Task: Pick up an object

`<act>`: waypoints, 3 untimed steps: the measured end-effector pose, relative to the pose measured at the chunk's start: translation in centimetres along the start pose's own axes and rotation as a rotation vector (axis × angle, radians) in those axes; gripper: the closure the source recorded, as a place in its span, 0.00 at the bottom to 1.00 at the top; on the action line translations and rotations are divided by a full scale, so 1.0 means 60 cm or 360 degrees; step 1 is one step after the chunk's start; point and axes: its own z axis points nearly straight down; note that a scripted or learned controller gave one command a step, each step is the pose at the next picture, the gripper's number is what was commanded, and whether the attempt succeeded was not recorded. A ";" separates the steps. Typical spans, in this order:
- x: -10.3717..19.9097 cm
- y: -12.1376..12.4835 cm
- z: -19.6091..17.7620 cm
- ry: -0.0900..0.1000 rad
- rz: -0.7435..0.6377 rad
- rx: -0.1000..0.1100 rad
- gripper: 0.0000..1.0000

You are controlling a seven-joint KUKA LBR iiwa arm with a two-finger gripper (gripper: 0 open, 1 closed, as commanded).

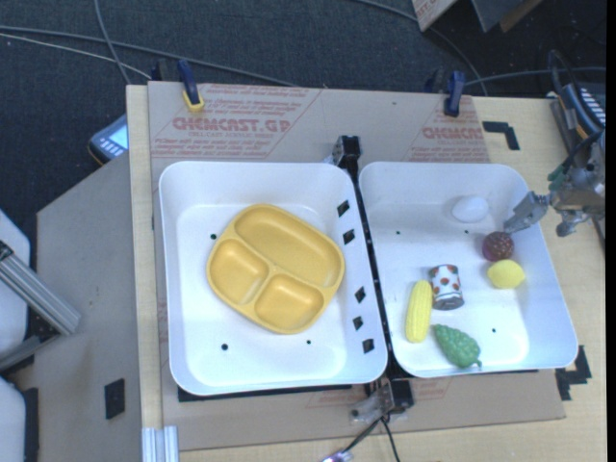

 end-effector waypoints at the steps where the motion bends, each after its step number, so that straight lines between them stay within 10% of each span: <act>1: 0.001 0.005 -0.012 -0.0005 -0.0006 -0.0021 0.00; 3: -0.011 0.021 0.180 -0.0002 -0.0007 -0.0013 0.00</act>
